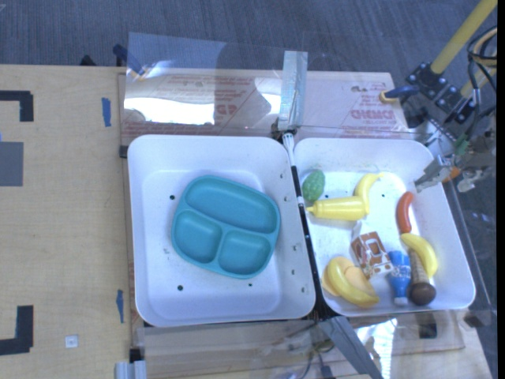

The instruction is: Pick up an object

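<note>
I see two shallow white bins side by side on my bench: the left bin [150, 164] carries a teal divided plate [226, 225], the right bin [458, 235] stands touching it. Behind both, a clear plastic sheet [205, 85] lies over brown cardboard [347, 105]. Blue tape marks [106, 110] and black corner marks [22, 105] dot the wooden benchtop [55, 235].

Not much of the arm [473, 22] is in shot, just a bright yellow tube slanting in from the top right corner. It ends in a chunky black block [434, 89] with boxy edges. Below that it's a tangle of dark cables [481, 61] and thin grey metal bits [454, 168], kinda messy looking.
</note>
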Controlling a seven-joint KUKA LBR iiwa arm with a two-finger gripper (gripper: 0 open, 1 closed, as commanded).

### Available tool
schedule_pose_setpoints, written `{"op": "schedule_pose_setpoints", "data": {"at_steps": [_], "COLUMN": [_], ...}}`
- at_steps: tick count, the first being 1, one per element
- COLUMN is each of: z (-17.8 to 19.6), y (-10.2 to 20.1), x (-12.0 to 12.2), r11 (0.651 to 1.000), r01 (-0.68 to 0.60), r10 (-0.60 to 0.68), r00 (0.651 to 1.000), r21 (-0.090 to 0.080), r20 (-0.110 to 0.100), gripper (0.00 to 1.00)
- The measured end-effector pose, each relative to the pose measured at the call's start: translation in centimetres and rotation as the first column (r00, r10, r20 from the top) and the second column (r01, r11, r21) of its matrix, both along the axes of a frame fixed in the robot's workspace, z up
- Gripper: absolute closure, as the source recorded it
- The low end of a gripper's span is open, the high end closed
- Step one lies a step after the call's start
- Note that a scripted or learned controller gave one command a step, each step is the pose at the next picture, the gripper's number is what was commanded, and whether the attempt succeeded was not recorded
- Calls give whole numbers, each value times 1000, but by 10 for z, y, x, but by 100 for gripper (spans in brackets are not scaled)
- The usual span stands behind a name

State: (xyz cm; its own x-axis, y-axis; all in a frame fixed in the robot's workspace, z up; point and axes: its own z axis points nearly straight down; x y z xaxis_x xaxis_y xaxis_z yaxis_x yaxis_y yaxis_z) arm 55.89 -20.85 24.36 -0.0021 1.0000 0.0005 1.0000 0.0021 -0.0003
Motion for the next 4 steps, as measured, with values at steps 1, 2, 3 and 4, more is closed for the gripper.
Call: {"op": "schedule_pose_setpoints", "data": {"at_steps": [1,2,3,4], "z": [0,-139,-156,-144], "y": [0,-5,14,13], "x": [0,-7,-41,-39], "r11": [1000,997,946,946], "r01": [0,-72,-325,-324], "r10": [0,72,325,324], "r00": [1000,997,946,946], "r21": [0,15,-4,-9], "r20": [0,-9,6,12], "gripper": [0,0,0,100]}}
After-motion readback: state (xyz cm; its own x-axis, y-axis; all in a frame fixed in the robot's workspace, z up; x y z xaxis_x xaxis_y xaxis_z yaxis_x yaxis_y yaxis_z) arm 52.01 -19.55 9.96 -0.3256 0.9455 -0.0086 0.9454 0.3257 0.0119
